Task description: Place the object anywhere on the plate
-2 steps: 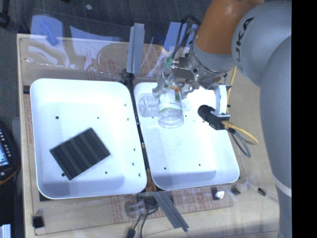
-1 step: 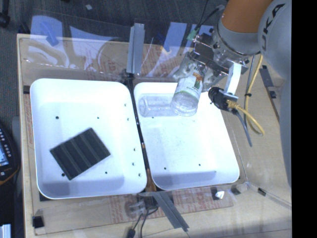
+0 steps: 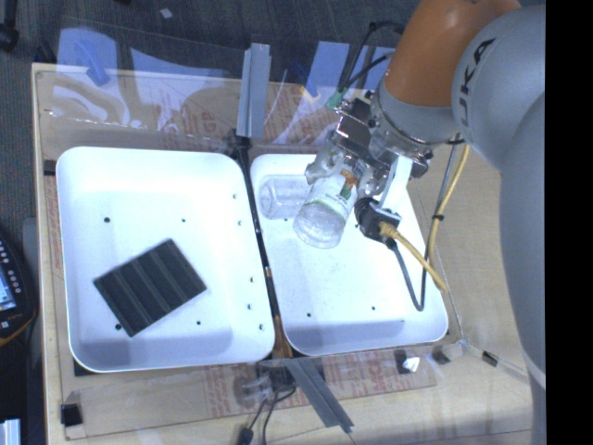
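Two shallow white bins are seen side by side on the table (image 3: 482, 378). In the left bin (image 3: 83, 184) a dark ribbed plate (image 3: 150, 286) lies flat, turned at an angle, toward the near left part of the floor. Over the far part of the right bin (image 3: 371, 327) the grey arm (image 3: 500, 72) with its orange band is reached in from the right, and the tool (image 3: 345, 179) is pointed down and to the left. A clear glass cup (image 3: 324, 216) is seen at the tool's end, tilted with its round mouth turned toward the near left. The cup appears to be held by the tool, though the fingers themselves are hidden behind the glass. The cup is well apart from the plate.
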Controlling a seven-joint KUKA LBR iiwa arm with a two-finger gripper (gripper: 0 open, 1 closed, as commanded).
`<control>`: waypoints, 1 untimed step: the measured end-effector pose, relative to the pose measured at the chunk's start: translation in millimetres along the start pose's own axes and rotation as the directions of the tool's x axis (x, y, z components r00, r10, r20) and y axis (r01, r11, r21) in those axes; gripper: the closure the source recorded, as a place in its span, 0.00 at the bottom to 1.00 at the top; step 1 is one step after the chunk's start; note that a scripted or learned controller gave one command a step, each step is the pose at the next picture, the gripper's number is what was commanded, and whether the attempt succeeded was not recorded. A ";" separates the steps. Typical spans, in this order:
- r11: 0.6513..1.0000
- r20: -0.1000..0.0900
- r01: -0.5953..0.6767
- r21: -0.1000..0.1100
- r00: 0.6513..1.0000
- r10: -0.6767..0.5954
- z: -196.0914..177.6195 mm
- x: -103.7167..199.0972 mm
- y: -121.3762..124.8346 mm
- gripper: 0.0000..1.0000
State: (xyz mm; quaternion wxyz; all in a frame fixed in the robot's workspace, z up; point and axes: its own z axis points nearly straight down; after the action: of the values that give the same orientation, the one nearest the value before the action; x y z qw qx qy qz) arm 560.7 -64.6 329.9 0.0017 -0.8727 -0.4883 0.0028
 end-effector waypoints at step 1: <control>0.999 0.001 -0.032 0.003 0.999 0.032 40.3 12.4 27.3 1.00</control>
State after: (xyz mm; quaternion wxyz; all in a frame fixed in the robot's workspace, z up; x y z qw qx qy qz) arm 590.3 -68.3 289.5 0.0025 -0.8803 -0.4744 0.0039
